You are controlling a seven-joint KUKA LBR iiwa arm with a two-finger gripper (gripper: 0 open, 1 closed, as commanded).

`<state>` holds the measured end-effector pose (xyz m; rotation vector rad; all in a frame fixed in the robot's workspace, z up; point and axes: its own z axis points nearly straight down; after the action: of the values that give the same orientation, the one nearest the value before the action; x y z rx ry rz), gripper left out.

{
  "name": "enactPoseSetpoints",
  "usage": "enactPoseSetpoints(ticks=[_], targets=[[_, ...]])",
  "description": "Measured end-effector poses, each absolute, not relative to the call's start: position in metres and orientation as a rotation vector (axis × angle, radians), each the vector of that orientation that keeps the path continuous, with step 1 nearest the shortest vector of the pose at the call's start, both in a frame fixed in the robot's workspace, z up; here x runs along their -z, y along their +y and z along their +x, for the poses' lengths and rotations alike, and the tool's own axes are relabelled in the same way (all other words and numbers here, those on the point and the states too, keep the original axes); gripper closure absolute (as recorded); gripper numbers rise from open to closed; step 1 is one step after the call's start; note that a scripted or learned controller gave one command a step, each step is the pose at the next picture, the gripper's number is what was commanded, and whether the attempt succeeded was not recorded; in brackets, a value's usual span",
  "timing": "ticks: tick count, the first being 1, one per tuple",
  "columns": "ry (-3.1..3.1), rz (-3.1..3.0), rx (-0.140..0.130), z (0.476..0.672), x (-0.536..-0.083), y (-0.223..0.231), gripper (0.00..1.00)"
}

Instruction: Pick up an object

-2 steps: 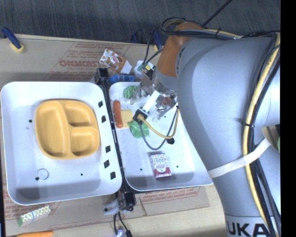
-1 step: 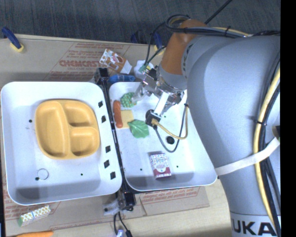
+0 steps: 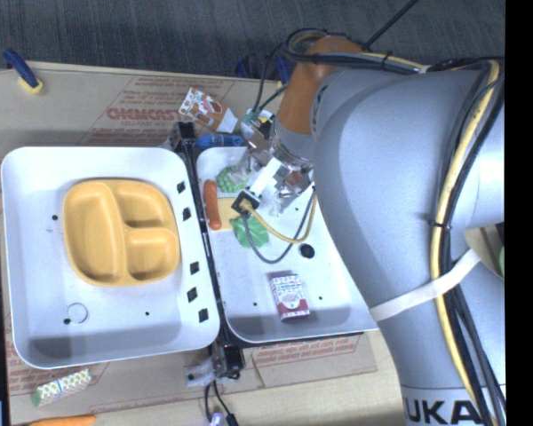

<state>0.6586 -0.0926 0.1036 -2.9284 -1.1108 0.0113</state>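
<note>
The camera view looks down on two white bins. The left bin [image 3: 35, 264] holds a yellow divided tray [image 3: 120, 231], lying flat and well apart from the arm. The right bin [image 3: 333, 318] holds the loose things: a small red box [image 3: 290, 295] toward the near side, a thin orange piece [image 3: 212, 204] lying along the left wall, and some green pieces [image 3: 247, 229] about the middle, with more green further back.

The gripper [image 3: 268, 180] is low over the far end of the right bin, close above the green pieces and just right of the orange one. Whether it is apart or closed I cannot tell; cables and wrist hardware cover it, and nothing can be seen held.

By my reading this is the reach or grasp stage, with no lift begun. The next move calls for settling squarely on one piece, closing, then rising straight.

Room is tight here: the far wall and the dividing wall between the bins are both near. The red box has open floor around it.
</note>
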Motion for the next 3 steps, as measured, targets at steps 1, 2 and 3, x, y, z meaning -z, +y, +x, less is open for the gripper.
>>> enactPoseSetpoints(ticks=[1,2,3], targets=[[-1.158,-2.915,-0.007,0.647,-0.115,-0.112,0.0],[-1.561,-2.72,-0.007,0.634,-0.118,-0.1,0.0],[-1.725,-2.616,-0.021,0.655,-0.097,-0.096,0.0]])
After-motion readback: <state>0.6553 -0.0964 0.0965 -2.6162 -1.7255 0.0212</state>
